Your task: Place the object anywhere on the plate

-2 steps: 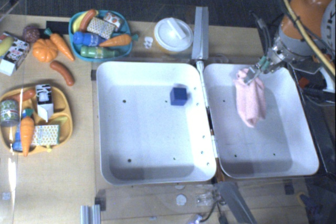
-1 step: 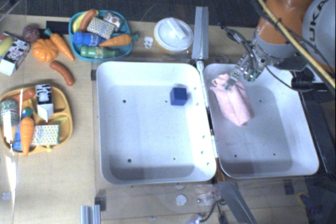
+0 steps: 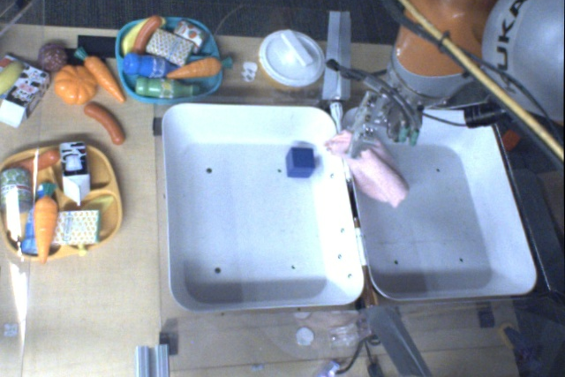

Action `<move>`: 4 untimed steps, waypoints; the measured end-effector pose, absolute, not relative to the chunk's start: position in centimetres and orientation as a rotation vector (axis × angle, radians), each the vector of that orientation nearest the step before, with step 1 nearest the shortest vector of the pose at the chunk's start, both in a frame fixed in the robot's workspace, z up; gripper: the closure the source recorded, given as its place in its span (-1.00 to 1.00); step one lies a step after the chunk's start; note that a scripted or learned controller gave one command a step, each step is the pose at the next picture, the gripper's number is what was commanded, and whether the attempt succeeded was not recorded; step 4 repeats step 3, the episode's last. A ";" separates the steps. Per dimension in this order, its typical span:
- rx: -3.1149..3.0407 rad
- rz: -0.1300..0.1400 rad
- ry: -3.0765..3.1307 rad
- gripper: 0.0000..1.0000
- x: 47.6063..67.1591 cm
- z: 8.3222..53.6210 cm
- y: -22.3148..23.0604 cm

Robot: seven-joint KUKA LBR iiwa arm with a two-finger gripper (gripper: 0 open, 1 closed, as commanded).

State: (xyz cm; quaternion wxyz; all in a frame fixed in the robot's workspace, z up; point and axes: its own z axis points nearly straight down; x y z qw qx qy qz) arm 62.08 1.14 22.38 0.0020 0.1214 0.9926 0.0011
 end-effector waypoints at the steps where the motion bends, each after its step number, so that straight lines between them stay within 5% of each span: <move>1: 0.001 0.004 3.138 1.00 60.8 22.6 6.5; 2: -0.006 0.005 3.135 1.00 61.2 22.6 11.7; 3: -0.006 0.005 3.135 -1.00 61.2 22.6 11.7; 4: -0.006 0.005 3.135 -1.00 61.2 22.6 11.7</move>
